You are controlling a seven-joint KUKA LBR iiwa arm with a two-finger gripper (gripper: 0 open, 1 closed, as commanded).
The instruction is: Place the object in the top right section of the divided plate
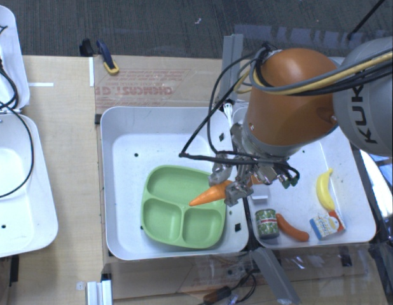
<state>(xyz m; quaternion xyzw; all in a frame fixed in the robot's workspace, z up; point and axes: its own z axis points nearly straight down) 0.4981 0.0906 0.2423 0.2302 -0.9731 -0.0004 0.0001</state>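
One tapered orange carrot (208, 196)

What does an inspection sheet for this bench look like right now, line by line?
Surface: wooden bench bearing two shallow white bins.
Job's things: green divided plastic plate in the left bin; orange carrot at the hand, tip over the plate's right edge.
Clutter: yellow banana, green can, red sausage, small carton in the right bin.
Hand: hand beside the carrot, finger state unclear.
Cables: black cables along the arm.
Surroundings: dark floor.
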